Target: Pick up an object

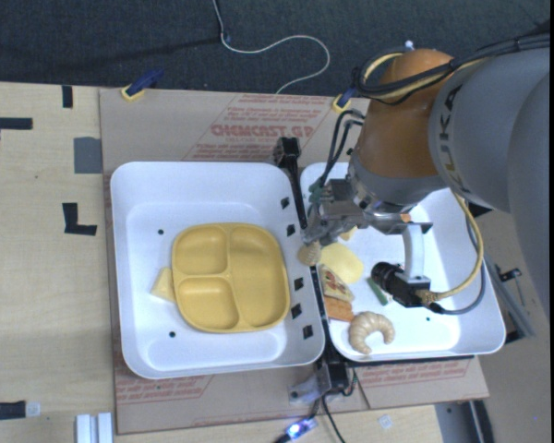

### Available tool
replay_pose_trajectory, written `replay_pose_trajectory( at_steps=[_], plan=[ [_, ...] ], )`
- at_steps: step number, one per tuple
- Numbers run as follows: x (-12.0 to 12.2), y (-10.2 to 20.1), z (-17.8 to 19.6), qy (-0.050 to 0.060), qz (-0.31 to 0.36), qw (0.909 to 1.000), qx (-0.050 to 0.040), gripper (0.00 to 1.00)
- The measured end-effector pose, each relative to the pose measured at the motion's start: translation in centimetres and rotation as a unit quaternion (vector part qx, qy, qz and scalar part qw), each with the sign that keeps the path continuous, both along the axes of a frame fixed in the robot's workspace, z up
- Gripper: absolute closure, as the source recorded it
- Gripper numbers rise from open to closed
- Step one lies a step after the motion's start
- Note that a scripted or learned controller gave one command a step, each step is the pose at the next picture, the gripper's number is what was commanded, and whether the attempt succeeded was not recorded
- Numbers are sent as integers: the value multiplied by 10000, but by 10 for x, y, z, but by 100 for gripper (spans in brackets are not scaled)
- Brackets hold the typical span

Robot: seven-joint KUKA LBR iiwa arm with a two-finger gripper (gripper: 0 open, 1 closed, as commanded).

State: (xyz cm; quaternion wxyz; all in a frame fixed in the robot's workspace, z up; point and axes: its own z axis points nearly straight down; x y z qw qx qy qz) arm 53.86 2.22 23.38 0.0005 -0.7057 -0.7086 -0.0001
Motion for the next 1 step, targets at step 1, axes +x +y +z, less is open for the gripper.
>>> replay_pose_trajectory(
  at_steps=[1],
  plan=[
    [3, -3, -15, -65, -14, 10000, -7, 100]
  ],
)
